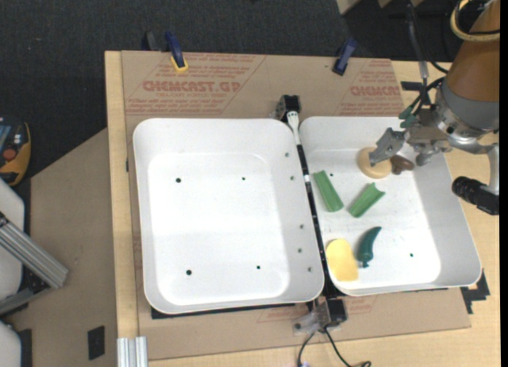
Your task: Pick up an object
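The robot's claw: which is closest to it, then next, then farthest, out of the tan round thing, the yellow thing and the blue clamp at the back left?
From the gripper:
1. Tan round thing, right under it.
2. Yellow thing, front of the right bin.
3. Blue clamp, far back left, beyond the left bin.

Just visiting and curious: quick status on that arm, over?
Gripper low in right bin, over the tan round piece; grip unconfirmed. Two green blocks, yellow piece and teal piece lie apart. Nothing blocking.

Your arm (476,63) comes in from the right, orange band up top, wrist angled down-left, gripper (394,148) hanging low.
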You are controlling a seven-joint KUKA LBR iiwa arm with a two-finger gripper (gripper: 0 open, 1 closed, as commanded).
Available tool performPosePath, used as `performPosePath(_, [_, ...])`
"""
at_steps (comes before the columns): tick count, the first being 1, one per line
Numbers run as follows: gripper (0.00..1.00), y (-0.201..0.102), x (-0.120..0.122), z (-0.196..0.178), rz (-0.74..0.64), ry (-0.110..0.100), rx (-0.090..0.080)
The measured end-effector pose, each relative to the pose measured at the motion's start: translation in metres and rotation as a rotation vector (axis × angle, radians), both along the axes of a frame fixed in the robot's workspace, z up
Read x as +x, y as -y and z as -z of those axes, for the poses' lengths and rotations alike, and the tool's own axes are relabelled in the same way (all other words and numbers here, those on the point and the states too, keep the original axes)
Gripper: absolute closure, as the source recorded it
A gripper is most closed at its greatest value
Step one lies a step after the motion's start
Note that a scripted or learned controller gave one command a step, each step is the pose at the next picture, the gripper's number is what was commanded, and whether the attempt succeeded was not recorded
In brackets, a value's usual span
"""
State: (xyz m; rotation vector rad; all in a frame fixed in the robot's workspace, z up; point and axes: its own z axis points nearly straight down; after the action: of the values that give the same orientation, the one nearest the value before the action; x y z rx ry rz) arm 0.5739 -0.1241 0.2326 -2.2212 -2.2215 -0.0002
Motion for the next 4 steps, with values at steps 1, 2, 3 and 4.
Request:
performPosePath(1, [0.0, 0.041, -0.022, 0.135, 0.004, -0.011, 0.001])
performPosePath(2, [0.0, 0.011, -0.063, 0.033, -0.002, 0.006, -0.001])
performPosePath(3, [0.0, -0.02, -0.096, 0.152, 0.001, -0.002, 0.002])
performPosePath(4, [1.0, -0.018, -0.094, 0.137, 0.002, 0.005, -0.002])
